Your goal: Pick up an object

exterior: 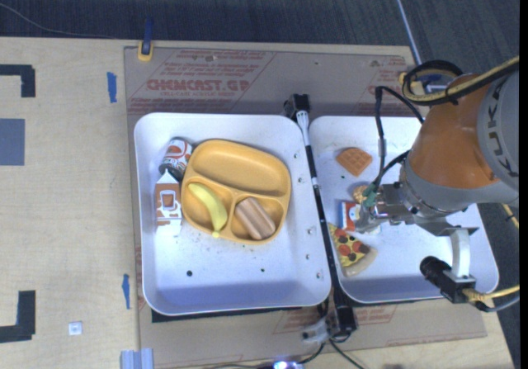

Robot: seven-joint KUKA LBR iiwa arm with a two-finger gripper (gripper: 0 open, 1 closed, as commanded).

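My gripper (373, 209) hangs low over the left part of the right bin (478, 276). It is right beside a small red, white and blue carton (350, 214) and a small multicoloured toy (361, 193), touching or nearly touching them. A toy pizza slice (353, 252) lies just below the gripper, near the bin's left wall. A tan waffle piece (355, 161) lies further back in the same bin. The arm's grey and orange body (450, 157) covers the right half of this bin.
The left bin (165, 276) holds a yellow divided plate (239, 163) with a banana (209, 206) and a hot dog (256, 219) in its front compartments. A can (174, 158) and an orange and white box (167, 201) lie along the plate's left side.
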